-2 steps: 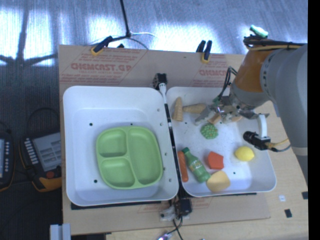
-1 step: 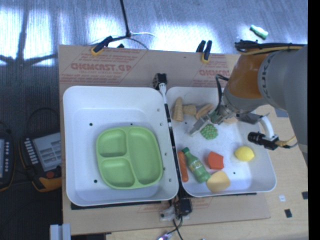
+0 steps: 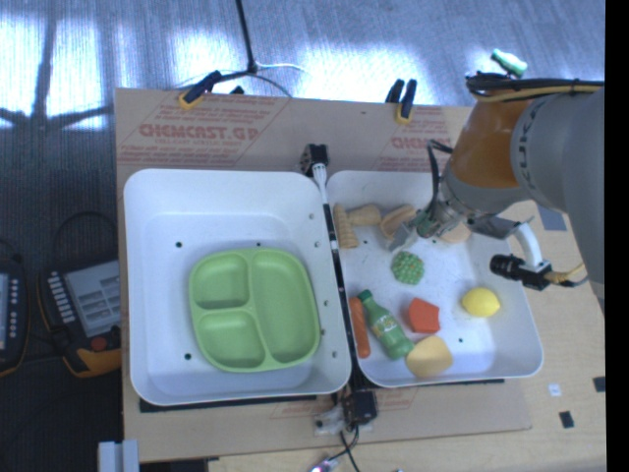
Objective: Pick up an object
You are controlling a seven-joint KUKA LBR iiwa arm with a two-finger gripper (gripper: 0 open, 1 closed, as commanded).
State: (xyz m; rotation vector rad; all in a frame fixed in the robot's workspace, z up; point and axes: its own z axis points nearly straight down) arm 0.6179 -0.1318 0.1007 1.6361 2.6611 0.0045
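Nothing looks lifted yet: the tool (image 3: 430, 224) sits low beside the tan bread-shaped toy (image 3: 398, 220); its grip state I cannot tell.

Arm (image 3: 550, 146) cut off at 3 o'clock by the frame edge. End effector (image 3: 437, 226) fingertips too small and blurred to read, partly covering the tan blocks (image 3: 378, 219). Remote (image 3: 8, 308) cropped at 9 o'clock.

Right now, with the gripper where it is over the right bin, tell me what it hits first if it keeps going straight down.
Most likely the tan bread-like piece at the back of the right bin: the gripper points down beside it. Depth is unclear from this slanted view, so it could meet the bin floor next to it instead.
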